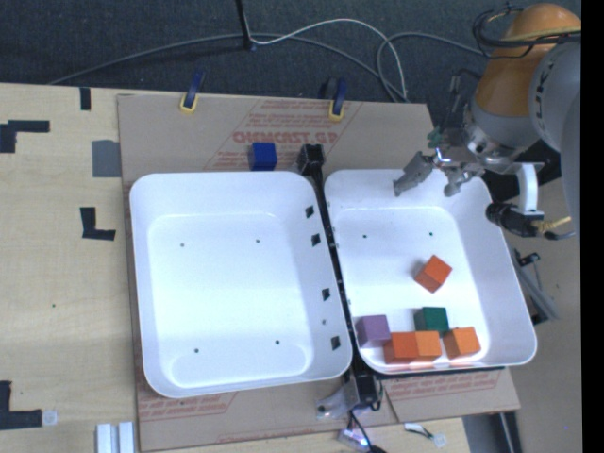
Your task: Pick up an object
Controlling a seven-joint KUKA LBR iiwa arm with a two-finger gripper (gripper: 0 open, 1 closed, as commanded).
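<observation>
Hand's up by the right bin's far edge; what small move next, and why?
Probably bring the hand toward the near side and down over the lone orange block. The hand is open with nothing between its fingers, and that block sits apart from the cluster at the near wall.

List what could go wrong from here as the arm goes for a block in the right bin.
The gripper, fingers spread, sits over the far edge of the right bin, well away from every block. The purple block, green block and the orange blocks are packed together against the near wall, so the fingers may jam or push several at once. The lone orange block lies tilted and could slip aside.
</observation>
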